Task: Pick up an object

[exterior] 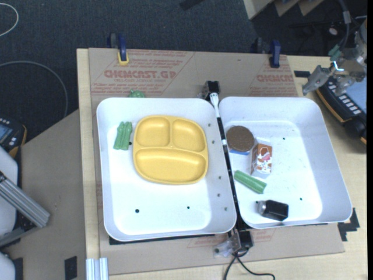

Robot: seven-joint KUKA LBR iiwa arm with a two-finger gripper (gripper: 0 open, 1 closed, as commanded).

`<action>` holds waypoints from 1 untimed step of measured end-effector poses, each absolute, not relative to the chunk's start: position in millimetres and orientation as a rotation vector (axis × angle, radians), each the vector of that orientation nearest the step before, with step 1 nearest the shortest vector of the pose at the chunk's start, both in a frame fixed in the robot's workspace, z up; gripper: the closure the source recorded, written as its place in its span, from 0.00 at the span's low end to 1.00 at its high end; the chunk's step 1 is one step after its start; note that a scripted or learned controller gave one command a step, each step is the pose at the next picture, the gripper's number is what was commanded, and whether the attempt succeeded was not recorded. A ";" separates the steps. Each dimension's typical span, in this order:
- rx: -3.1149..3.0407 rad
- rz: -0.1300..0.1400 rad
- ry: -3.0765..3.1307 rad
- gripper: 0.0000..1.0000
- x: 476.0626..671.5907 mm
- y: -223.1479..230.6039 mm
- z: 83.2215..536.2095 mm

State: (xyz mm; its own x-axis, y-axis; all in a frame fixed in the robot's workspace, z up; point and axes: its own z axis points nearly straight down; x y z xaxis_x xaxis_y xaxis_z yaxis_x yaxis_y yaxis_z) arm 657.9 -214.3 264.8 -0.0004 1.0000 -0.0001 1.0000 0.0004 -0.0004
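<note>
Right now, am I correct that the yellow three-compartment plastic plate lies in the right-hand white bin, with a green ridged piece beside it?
Not quite: the yellow three-compartment plastic plate lies in the left-hand white bin, not the right-hand one. The rest holds: the green ridged piece lies beside it, by the plate's left edge. The camera view shows this.

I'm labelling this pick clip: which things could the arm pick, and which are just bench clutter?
Pickable:
round brown-topped disc
small red-and-white carton
green stick
black block
green ridged piece
yellow divided plastic tray

Clutter:
blue clamps
cardboard sheet
</note>
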 end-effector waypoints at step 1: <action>-2.212 0.004 -2.217 0.00 621.6 -158.9 77.3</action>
